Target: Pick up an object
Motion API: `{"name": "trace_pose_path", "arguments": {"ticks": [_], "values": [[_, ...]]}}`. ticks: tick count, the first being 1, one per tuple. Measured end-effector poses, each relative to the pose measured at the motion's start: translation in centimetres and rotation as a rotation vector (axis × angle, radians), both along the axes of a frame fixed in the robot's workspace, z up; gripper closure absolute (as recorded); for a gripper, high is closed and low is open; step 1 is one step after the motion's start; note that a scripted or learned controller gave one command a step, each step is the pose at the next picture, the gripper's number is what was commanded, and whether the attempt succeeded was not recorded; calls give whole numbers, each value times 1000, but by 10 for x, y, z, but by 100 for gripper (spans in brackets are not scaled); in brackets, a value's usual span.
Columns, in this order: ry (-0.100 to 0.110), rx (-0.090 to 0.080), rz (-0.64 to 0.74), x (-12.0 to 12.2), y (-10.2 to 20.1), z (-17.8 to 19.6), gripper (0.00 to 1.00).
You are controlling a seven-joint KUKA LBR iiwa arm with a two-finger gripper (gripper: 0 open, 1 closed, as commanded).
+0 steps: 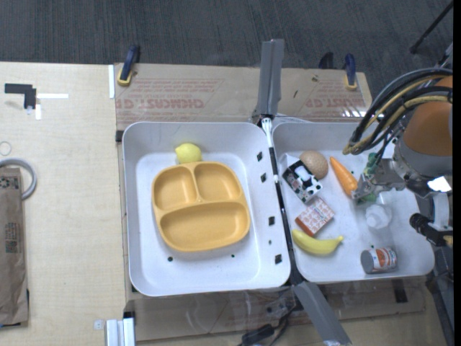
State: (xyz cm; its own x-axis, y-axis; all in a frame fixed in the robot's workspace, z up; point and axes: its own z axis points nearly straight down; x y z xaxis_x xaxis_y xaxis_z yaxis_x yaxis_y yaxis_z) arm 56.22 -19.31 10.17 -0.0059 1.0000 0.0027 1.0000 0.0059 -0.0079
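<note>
Carrot (343, 176) lies just left of fingers (366, 191).

Both bins (144, 265) look like smooth glossy white plastic, the divided plate (200, 206) matt yellow plastic, and the can (379, 259) shiny metal.

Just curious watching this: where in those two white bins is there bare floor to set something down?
Left bin: a bare strip around the yellow plate, widest in front of it. Right bin: crowded; a small patch lies between the banana and can.
</note>
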Motion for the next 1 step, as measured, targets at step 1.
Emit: {"name": "trace_pose_path", "arguments": {"ticks": [1], "values": [[-3,-4,-15,60,38,104,100]]}}
